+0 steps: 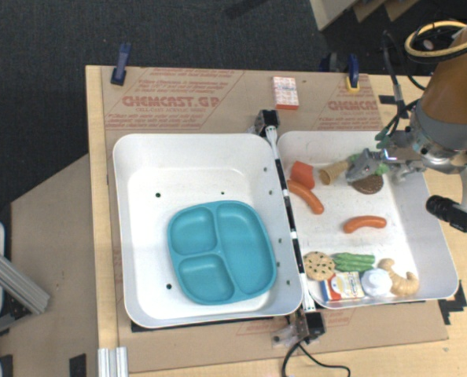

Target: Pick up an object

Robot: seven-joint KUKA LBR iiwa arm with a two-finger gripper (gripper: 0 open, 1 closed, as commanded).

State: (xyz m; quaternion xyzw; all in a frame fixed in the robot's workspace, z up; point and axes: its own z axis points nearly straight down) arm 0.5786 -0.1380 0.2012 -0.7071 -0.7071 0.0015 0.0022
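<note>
My gripper (pixel 366 166) hangs low over the back of the right bin (pixel 406 210), coming in from the right. Directly under and in front of it lies a brown round disc (pixel 368 184), partly covered by the gripper. A small tan cone (pixel 334 173) lies just to its left. Further left are an orange-red block (pixel 302 170) and an orange sausage (pixel 306 196). Another orange sausage (pixel 365 224) lies mid-bin.
Along the right bin's front edge sit a chocolate-chip cookie (pixel 318 265), a green pod (pixel 353 261), a small carton (pixel 343 287), a white piece (pixel 375 281) and a tan piece (pixel 402 279). The left bin (pixel 139 171) holds a teal divided plate (pixel 218 250). The bins' shared rim (pixel 282 187) runs between them.
</note>
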